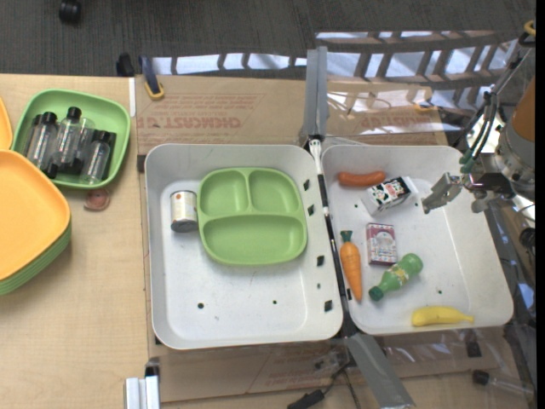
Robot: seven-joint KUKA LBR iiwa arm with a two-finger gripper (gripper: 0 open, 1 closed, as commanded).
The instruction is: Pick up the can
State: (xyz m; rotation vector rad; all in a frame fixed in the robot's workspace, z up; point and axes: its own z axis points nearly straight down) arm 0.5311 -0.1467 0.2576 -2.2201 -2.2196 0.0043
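Observation:
The can (183,210) is a small silver tin lying on its side in the left bin (166,296), close to that bin's left wall. It rests just left of the green divided plate (252,215). My gripper (457,194) hangs over the right bin (485,262) near its upper right part, far to the right of the can. It stands open with nothing between its fingers.
In the right bin lie a sausage (361,177), a small black-and-white carton (389,193), a pink card box (381,243), a carrot (351,266), a green bottle (397,276) and a banana (441,316). Left of the bins are orange plates (30,228) and a green tray of vials (72,139).

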